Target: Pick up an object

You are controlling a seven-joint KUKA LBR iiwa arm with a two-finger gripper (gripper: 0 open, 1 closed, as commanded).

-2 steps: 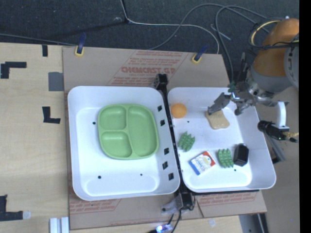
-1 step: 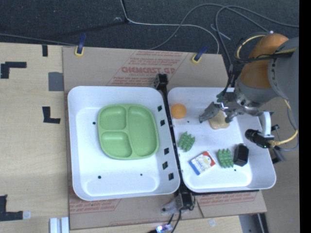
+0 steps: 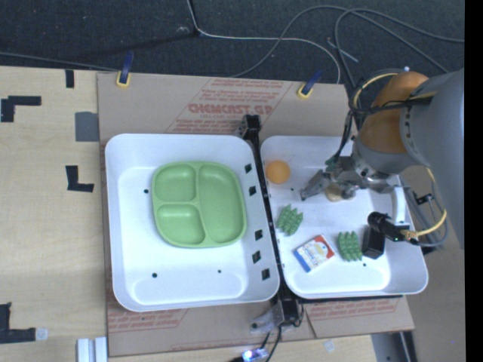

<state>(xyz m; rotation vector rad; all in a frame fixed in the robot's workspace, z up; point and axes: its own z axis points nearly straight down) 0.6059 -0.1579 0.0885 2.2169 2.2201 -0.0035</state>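
A: Where is the gripper [image 3: 326,187]?

B: It hangs low in the right bin [image 3: 377,277], fingers spread apart, with nothing between them. A small tan thing sits right by its wrist; what it is can't be told.

A: So nothing is picked yet?

B: No. The orange ball [image 3: 278,172] lies just to its left, near the wall between the bins. Two green toys [image 3: 289,219] [image 3: 349,245] and a small packet [image 3: 314,252] lie nearer the front.

A: Room to move?

B: The ball crowds the wall; the bin's middle looks freer. The green plate [image 3: 199,204] sits in the left bin [image 3: 136,277].
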